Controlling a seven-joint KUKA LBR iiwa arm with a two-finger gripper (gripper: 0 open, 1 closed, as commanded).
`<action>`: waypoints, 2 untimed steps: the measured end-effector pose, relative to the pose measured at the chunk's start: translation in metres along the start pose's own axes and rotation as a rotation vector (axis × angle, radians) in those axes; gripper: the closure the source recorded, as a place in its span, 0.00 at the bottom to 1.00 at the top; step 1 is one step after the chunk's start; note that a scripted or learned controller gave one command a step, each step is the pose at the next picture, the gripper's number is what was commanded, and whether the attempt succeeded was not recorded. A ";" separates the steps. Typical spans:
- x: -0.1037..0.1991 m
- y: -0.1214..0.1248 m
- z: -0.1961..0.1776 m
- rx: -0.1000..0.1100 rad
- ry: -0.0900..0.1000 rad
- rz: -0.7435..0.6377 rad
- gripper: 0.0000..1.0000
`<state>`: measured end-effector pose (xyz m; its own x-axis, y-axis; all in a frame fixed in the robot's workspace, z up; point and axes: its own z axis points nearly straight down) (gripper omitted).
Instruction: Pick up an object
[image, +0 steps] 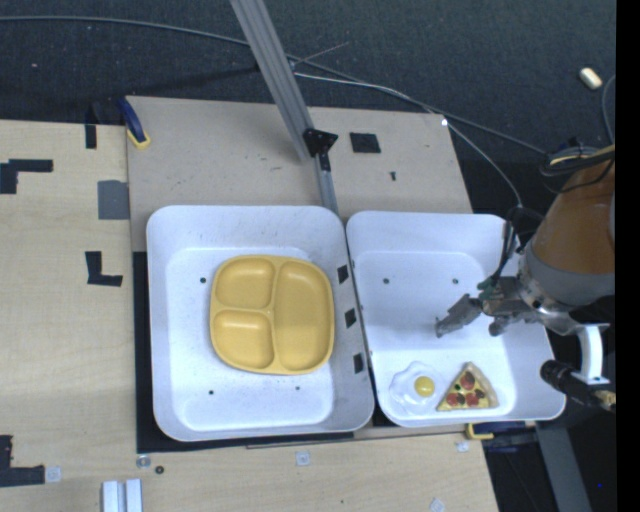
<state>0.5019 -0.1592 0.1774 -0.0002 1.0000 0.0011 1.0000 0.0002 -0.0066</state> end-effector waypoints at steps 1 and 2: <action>-0.004 -0.009 0.050 0.000 0.000 0.000 0.00; -0.005 -0.008 0.092 -0.009 -0.002 0.002 0.00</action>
<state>0.4937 -0.1638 0.0858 0.0015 1.0000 -0.0009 1.0000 -0.0015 0.0025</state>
